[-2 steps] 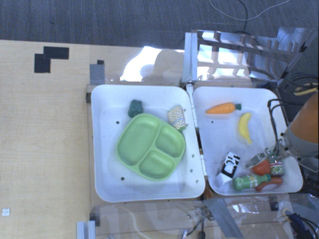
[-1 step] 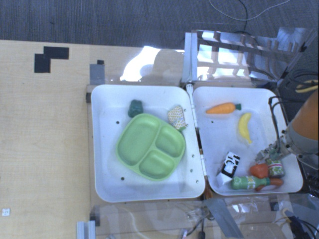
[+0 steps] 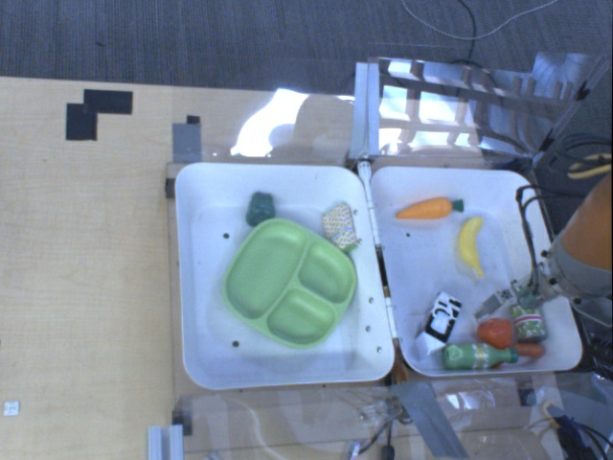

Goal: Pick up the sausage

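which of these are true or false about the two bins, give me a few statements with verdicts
1. The green plate lies in the left bin. True.
2. The carrot sits on the green plate. False: it lies in the right bin.
3. The banana is in the right bin, below the carrot in the image. True.
4. The green bottle stands upright in the left bin. False: it lies on its side near the right bin's front edge.
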Robot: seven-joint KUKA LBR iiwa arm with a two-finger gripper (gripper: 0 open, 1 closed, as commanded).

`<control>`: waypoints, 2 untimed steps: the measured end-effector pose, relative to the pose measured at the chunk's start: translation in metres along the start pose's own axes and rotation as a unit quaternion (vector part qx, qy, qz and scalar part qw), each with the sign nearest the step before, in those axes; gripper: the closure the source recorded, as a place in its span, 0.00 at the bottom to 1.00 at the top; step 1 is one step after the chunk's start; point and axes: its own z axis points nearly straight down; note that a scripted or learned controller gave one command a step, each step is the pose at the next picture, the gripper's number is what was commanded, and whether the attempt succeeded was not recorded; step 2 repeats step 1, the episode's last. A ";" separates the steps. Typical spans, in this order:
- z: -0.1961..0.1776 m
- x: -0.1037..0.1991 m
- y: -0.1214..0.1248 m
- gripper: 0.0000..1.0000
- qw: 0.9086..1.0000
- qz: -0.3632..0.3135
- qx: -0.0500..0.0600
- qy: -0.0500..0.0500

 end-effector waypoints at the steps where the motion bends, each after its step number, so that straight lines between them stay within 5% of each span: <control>1: 0.009 0.047 0.019 0.00 0.997 -0.083 0.000 -0.003; 2: 0.009 0.047 0.019 0.00 0.997 -0.083 0.000 -0.003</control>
